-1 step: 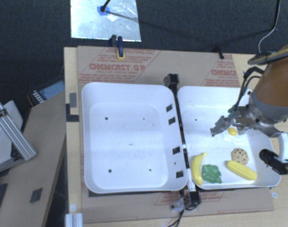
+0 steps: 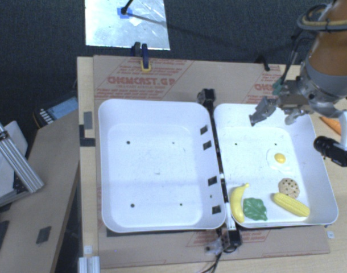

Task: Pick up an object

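Note:
My gripper (image 2: 276, 113) hangs above the back edge of the right bin (image 2: 247, 147), its two fingers spread open with nothing between them. Well in front of it, on the bin floor, lie a fried egg (image 2: 279, 158), a brown cookie (image 2: 288, 187), a yellow corn cob (image 2: 291, 205), a green leafy piece (image 2: 255, 209) and a yellow banana (image 2: 238, 202). The banana and the green piece touch at the bin's front left corner. The egg is the nearest to the gripper.
The left bin (image 2: 156, 164) lies beside the right one, with a row of black clips (image 2: 210, 147) along the divide. A metal sheet (image 2: 127, 16) lies at the back, and an orange object (image 2: 331, 124) right of the right bin.

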Robot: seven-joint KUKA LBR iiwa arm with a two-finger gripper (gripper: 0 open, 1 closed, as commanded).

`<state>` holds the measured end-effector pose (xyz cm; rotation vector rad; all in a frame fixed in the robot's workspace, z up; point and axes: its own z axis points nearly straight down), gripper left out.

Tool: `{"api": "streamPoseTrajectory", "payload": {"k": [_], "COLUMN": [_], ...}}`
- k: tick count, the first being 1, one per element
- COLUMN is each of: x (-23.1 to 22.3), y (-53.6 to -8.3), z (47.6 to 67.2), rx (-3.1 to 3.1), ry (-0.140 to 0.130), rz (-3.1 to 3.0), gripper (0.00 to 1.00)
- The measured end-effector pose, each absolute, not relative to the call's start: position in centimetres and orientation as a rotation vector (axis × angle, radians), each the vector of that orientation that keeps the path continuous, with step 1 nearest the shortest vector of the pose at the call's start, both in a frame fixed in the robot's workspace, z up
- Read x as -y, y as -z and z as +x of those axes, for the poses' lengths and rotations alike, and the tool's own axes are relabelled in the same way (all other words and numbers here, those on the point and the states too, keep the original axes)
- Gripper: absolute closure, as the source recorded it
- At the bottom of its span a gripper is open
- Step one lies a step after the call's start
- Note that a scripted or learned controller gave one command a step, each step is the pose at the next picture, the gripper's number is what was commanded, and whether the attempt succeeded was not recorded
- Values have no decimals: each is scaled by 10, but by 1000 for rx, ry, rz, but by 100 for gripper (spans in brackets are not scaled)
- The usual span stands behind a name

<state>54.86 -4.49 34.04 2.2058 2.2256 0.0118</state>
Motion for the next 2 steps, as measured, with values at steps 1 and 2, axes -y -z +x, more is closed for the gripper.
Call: {"api": "streamPoseTrajectory", "payload": {"k": [1,2], "x": [44,24], "y": [-406,-464], "z": [499,487], "rx": [-2226,-2224], "ry": [-4,-10], "rz": [2213,2210], "gripper": [0,0]}}
